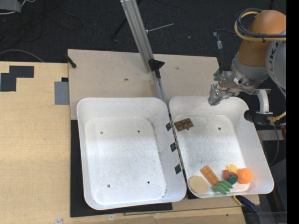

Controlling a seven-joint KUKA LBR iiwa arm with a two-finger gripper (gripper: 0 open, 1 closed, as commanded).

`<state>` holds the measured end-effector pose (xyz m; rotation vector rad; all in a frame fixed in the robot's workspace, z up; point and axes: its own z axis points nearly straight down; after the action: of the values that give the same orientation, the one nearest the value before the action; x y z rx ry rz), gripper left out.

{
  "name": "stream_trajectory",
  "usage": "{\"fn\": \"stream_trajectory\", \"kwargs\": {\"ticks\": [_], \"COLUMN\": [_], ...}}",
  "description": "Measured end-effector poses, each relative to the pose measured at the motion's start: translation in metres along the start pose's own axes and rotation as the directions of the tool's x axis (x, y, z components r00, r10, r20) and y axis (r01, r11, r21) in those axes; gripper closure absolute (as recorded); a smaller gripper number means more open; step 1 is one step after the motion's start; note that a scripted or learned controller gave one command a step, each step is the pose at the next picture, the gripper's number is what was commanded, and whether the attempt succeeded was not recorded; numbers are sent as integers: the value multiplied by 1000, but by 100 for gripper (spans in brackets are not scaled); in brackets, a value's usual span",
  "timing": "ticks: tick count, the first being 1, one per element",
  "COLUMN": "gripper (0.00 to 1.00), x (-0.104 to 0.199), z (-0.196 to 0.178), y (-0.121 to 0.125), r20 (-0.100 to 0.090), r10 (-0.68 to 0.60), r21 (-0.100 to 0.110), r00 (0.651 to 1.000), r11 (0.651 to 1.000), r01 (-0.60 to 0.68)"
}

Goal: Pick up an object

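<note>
My gripper (216, 98) hangs over the far edge of the right bin (247, 125), with nothing seen between its fingers. A brown chocolate bar (183, 124) lies near the right bin's left wall, to the lower left of the gripper. At the bin's near end lie a round beige cookie (198, 185), an orange wafer (210, 175), a green piece (223, 187), a red and yellow piece (230, 171) and an orange fruit (244, 175).
The left bin (88, 125) sits beside the right one, with black clips (173, 146) along the shared wall. A slanted aluminium rail (140, 36) rises behind the bins. A wooden tabletop (32, 139) lies to the left.
</note>
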<state>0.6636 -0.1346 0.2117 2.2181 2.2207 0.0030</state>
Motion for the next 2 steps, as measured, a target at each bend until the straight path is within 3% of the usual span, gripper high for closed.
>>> {"fn": "stream_trajectory", "kwargs": {"ticks": [2], "gripper": [100], "x": [85], "z": [-24], "y": [-51], "r20": [-3], "r10": [-2], "r21": [7], "r00": [1000], "r11": [1000], "r01": [2]}}
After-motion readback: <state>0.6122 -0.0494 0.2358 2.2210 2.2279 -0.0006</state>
